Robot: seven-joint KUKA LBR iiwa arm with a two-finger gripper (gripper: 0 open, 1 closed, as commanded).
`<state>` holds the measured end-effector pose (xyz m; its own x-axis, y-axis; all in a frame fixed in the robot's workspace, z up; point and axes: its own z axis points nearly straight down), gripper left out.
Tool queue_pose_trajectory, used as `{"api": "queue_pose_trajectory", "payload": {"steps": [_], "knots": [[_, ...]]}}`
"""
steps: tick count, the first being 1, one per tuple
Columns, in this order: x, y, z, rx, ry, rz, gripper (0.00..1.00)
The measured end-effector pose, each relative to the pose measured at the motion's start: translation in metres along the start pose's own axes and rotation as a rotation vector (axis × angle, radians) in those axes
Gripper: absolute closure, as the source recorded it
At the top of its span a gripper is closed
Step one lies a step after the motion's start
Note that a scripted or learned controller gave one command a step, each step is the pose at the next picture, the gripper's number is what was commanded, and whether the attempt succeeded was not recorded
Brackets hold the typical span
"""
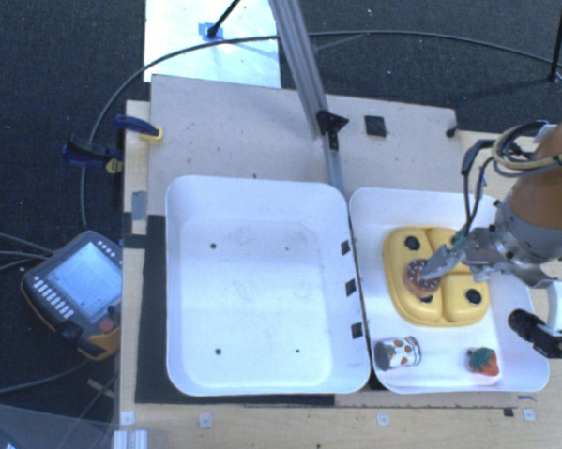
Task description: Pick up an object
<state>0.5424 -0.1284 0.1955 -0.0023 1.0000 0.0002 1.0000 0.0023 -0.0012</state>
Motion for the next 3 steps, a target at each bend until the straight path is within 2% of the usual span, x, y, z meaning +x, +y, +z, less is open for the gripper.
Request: {"api": "queue_pose_trajectory", "payload": {"steps": [1, 2, 3], "knots": [[0.002, 0.009, 0.056, 0.001, 0.0, 0.0, 0.0], [0.007, 0.015, 0.089, -0.012, 0.008, -0.006, 0.0], [0.012, 0.02, 0.073, -0.021, 0.018, -0.012, 1.0]]}}
